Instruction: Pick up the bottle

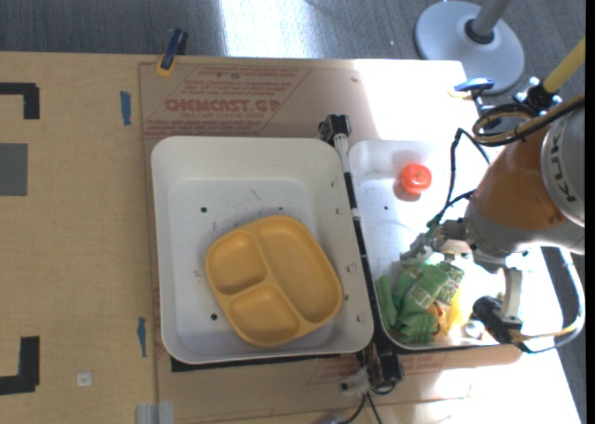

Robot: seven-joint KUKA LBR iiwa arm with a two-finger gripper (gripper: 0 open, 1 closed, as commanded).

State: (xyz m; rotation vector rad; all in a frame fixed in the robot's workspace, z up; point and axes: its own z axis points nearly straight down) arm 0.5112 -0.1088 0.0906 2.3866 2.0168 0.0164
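Two bins (177, 227) below; reaching into the right one over the green bottle (423, 297). Hand (429, 244) state unclear. Next: lower and grip it.

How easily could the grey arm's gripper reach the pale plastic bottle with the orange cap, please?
Probably yes: the gripper hangs above the same white bin, by the green packets, and the bottle lies apart with nothing over it.

You have two bins side by side on the surface (74, 227). The left bin (177, 180) holds a divided plate (271, 280) toward the lower centre. In the right bin (372, 166), the bottle (415, 178) lies upper, a crumpled packet (423, 297) lower, the gripper (432, 245) just above the packet.
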